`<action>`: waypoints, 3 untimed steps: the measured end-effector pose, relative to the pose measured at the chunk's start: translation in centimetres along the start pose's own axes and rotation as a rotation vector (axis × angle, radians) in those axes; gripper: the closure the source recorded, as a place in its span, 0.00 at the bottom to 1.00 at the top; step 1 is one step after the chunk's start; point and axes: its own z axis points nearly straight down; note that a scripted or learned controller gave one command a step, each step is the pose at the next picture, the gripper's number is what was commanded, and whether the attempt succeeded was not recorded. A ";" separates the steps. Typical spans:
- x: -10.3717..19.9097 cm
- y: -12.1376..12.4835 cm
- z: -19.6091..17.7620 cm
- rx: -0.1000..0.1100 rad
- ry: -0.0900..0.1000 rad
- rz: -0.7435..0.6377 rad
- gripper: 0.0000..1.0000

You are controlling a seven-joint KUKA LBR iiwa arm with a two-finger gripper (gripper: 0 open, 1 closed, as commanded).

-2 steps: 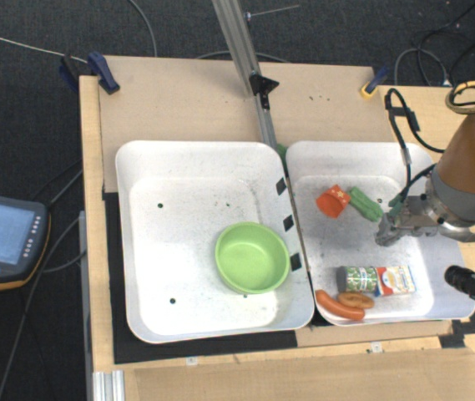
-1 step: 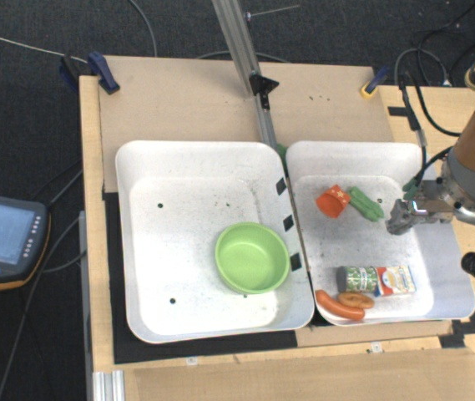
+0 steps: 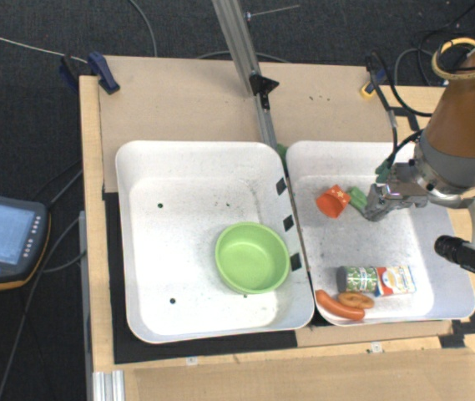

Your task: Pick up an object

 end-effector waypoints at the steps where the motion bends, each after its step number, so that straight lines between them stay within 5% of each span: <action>1: 4.7 2.7 -0.8 0.001 0.000 -0.001 1.00; 3: 15.8 6.0 -1.5 0.001 0.001 -0.002 1.00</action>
